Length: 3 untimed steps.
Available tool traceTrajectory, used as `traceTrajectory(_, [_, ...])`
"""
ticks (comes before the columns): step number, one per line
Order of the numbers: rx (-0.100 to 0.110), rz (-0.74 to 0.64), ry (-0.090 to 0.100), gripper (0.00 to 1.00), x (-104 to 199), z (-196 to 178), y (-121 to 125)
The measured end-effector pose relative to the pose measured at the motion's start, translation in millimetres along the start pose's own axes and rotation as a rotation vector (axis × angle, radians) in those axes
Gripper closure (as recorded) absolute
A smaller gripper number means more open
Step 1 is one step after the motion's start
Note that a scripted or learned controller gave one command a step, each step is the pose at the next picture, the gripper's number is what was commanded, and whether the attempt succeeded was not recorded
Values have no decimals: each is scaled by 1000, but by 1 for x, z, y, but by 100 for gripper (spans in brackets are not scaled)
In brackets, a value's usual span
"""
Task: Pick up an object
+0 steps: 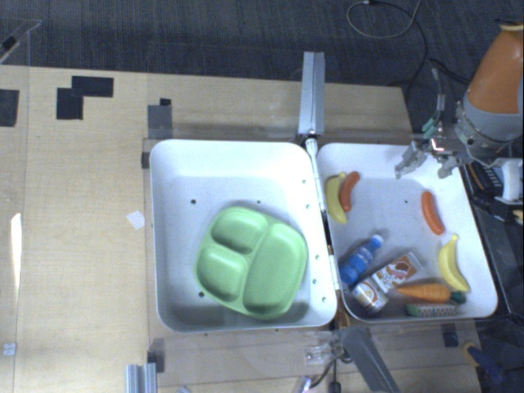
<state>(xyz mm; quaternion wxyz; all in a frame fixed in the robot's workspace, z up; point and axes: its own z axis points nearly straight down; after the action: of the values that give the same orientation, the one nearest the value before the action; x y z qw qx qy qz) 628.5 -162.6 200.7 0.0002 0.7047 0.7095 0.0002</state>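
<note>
The pincer (427, 160) hangs over the upper right corner of the right bin (385, 188), fingers spread apart with nothing between them. Below it in that bin lie two sausages (431, 212) (349, 191), two bananas (451, 266) (334, 201), a blue bottle (360, 260), a can (385, 283) and a carrot (426, 292). The left bin (176, 219) holds a green divided tray (252, 260). Both sit on the wooden worktop (74, 244).

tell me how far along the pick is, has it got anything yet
Nothing looks picked. The gripper hangs open over the right bin's far right corner with nothing between its fingers. The sausages, bananas, carrot and bottle lie in that bin. Descending, closing and lifting remain.
</note>
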Motion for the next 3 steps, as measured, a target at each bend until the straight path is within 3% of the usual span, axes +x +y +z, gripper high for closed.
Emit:
traceTrajectory(1, [-3,145,0,0,-38,107,-39])
traceTrajectory(2, [-5,142,2,100,-37,97,-37])
traceTrajectory(3, [0,-98,1,100,-1,84,-67])
